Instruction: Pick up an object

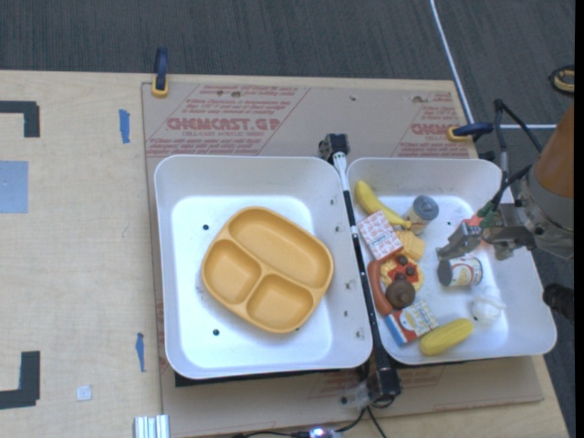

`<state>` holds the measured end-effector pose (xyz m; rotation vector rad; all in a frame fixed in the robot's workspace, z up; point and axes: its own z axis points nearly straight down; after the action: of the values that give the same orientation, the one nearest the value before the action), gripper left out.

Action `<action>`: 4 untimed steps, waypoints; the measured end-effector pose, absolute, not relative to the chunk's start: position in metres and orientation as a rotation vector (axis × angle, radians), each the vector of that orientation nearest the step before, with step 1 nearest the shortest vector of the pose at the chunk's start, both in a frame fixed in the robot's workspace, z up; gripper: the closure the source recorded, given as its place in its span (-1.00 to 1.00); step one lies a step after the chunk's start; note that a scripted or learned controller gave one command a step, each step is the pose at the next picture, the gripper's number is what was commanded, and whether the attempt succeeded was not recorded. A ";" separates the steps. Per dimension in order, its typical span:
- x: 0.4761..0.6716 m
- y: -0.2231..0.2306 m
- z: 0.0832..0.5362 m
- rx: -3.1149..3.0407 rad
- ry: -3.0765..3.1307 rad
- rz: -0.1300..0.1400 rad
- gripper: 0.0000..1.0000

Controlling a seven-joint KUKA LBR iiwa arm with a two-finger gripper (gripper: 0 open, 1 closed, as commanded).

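Note:
My gripper [459, 242] reaches in from the right over the middle of the right bin [527, 310]. It stands open with nothing between its fingers. Just below its tips lies a small white can [465, 273] on its side. To the left are a yellow banana [376, 204], a grey round lid [424, 208], a red-and-white checked packet [379, 235] and a small red plate [396, 286] with brown pieces on it. A yellow corn cob [446, 337] lies near the bin's front, with a crumpled white piece [486, 309] beside it.
The left bin [178, 272] holds a yellow divided plate [266, 269]. A black divider bar [356, 245] runs between the two bins. A white cable [447, 39] crosses the floor behind the bench, and dark cables hang by the arm at the right.

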<state>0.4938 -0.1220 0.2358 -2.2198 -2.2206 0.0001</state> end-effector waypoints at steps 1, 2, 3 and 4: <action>0.556 -0.111 0.109 -2.239 -2.241 -0.022 -1.00; 0.557 -0.110 0.107 -2.244 -2.245 -0.025 -1.00; 0.518 -0.095 0.089 -2.232 -2.226 -0.010 -1.00; 0.519 -0.093 0.099 -2.231 -2.227 -0.015 1.00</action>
<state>0.5192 -0.0929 0.0995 -2.2309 -2.2273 -0.0154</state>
